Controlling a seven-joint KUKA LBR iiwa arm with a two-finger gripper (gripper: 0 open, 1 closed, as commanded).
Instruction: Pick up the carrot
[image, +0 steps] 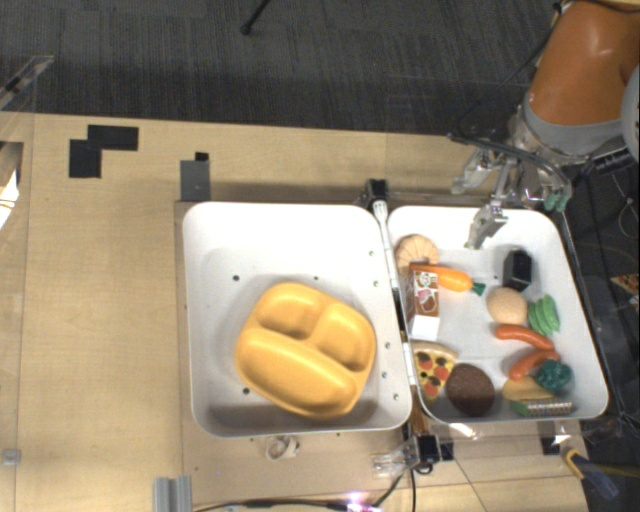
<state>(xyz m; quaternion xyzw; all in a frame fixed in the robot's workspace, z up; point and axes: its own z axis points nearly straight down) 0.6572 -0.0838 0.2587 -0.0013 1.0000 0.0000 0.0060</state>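
The carrot is orange with a small green tip pointing right. It lies in the upper left part of the right bin, just above a brown and white box and below a tan bread roll. My gripper hangs over the bin's back edge, up and to the right of the carrot and apart from it. Nothing shows in its grasp.
The right bin also holds a black block, a beige egg, a red sausage, green vegetables, a pizza slice and a brown ball. A large yellow loaf lies in the left bin.
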